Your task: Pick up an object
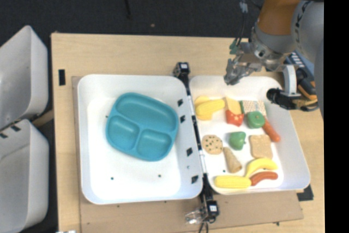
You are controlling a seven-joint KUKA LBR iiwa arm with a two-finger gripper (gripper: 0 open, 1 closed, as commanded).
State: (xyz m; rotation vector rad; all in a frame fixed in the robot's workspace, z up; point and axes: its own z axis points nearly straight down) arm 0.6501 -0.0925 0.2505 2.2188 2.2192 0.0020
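Blue divided plate [142, 126] is lying in the left bin [90, 172]; the tool [233, 77] is hovering over the right bin's [297, 163] far edge, its state unclear.

light wooden bench [131, 54], pale tan top, seen at a slant from above. two shallow white bins sit directly on it, side by side, touching along their inner edges. left bin [95, 172] covers the middle of the bench; right bin [297, 163] reaches toward the bench's right edge, its near right corner overhanging slightly. small black clips [181, 69] mark the seam at the far end, another clip [209, 207] at the near end. a small black mark [61, 77] lies on the bare wood left of the bins. bare wood strip shows along the far and near edges.
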